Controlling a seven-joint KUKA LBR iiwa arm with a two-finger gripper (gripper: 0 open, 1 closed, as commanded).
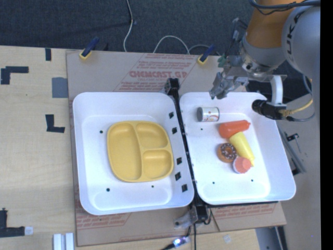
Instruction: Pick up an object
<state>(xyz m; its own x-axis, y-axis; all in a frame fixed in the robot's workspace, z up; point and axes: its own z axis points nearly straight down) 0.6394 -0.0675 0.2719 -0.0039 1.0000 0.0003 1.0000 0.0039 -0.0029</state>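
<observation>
So the pickable stuff is all in the right shallow white bin (270, 184): a small silver metal can (208, 114) lying on its side near the back, an orange carrot-shaped toy (234, 128) just right of it, a yellow cone-shaped toy (243, 146) touching the carrot, a brown sprinkled donut toy (227, 152) beside the cone, and a pinkish round piece (241, 165) at the cone's lower end. The two-finger gripper (219, 89) hangs over that bin's back rim, above and apart from the can, holding nothing. Honestly can't tell how its jaws stand, too dark. The left white bin (86, 139) holds a yellow plastic divided plate (139, 151).
</observation>
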